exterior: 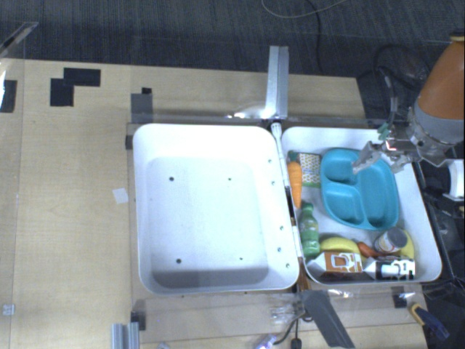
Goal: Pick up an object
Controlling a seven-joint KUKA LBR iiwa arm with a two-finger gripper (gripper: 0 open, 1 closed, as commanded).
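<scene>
The pincer [374, 155] hangs over the upper right part of the right bin [429, 227], its metal fingers reaching in from the three o'clock side and ending above the top right corner of the blue divided tray [361, 193]. Whether it is spread or pressed together I cannot tell; the tips are too small and blurred, and nothing shows between them. The tray lies just below and toward seven o'clock from the pincer, its long axis running roughly from eleven to five o'clock, so it looks like the nearest candidate for a grasp, probably by its raised rim. The other things sit farther off: the carrot [294, 178] at nine o'clock along the bin's left wall, the green bottle [309, 231] toward eight o'clock, and the banana [340, 246] toward six o'clock near the bottom edge. The left bin [145, 217] lies well apart at nine o'clock.
</scene>
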